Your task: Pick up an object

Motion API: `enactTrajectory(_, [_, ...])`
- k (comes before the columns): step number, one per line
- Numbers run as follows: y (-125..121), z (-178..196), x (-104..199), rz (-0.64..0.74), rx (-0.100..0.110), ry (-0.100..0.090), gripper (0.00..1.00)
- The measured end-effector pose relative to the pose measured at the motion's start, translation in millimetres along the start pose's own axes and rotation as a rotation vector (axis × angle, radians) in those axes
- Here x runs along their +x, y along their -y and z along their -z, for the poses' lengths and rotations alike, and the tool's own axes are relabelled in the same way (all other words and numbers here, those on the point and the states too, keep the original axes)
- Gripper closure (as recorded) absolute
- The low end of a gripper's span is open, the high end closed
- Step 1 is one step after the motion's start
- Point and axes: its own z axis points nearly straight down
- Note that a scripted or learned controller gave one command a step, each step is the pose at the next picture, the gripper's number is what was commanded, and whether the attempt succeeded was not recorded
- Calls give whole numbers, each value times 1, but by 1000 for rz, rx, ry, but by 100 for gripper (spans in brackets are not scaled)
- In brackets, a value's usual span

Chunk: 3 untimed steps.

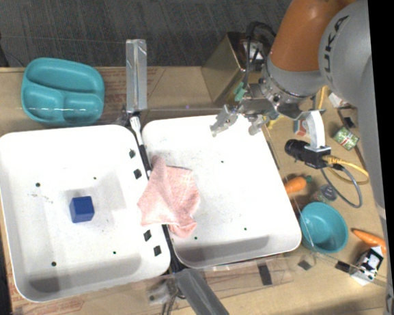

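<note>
Your gripper [236,120] hangs over the right bin's [256,210] upper edge, jaws apart and holding nothing. The pink cloth [170,198] drapes across the divider between bins; the blue cube [82,209] sits in the left bin [34,257].

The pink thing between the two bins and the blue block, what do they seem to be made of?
The pink cloth looks like soft woven or terry fabric: it lies crumpled in folds, draped over the bins' shared edge, with a matte, slightly nubbly surface. The blue block looks rigid, probably plastic, painted wood or foam: sharp edges, flat even colour. The view leaves that open.
</note>
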Motion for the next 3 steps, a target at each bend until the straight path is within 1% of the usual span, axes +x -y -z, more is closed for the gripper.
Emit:
enactTrajectory(1, [-17, -109, 21, -6, 1, 0, 0])
enactTrajectory(2, [-3, -166, 40, 150, -2, -1, 0])
enactTrajectory(3, [35, -188, 44, 401, -2, -1, 0])
